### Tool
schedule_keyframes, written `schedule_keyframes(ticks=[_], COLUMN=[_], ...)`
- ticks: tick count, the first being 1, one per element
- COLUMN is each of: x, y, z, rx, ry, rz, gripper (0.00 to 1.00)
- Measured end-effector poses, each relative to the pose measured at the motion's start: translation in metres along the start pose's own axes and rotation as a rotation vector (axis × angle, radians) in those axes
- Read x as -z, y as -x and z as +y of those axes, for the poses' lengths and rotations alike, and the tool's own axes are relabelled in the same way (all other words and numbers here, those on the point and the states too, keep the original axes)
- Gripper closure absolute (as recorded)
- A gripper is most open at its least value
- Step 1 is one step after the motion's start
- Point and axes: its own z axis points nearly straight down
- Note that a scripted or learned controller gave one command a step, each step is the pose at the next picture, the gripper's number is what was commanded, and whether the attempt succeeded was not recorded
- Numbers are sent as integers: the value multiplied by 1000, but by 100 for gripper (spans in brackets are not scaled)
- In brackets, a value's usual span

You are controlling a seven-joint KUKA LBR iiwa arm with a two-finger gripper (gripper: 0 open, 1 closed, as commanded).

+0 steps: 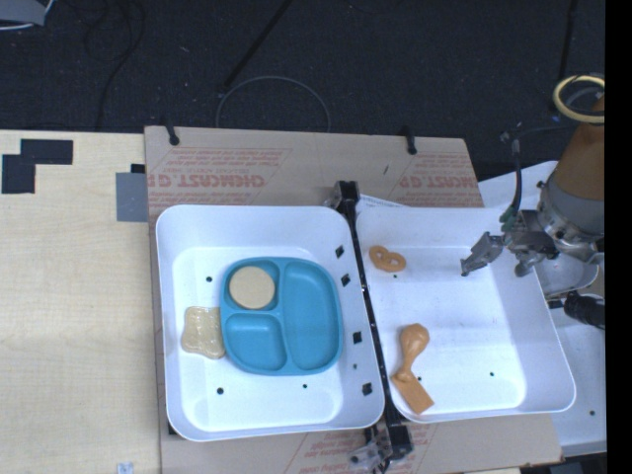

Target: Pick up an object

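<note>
Claw point(481, 256) over right bin point(553, 363) — open/shut can't tell, w/ nothing visibly held.

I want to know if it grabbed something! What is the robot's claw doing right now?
Gripper: over the right bin, holding nothing; open or shut cannot be told.

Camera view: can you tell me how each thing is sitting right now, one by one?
Blue tray: flat in the left bin, right way up.
Round cookie: lying in the tray's top-left compartment.
Pale toast piece: flat on the left bin's floor, against the tray's left edge.
Pretzel: lying loose in the right bin.
Orange drumstick: lying on its side in the right bin.
Pincer: above the right bin, holding nothing.
</note>
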Motion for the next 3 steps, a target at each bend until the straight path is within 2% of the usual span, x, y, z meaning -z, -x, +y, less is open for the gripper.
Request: schedule_keyframes(ticks=[1, 3], x=[8, -111], y=[0, -4], z=[3, 12], rx=[2, 6], ry=[13, 10], rz=[-2, -1], gripper=[0, 0])
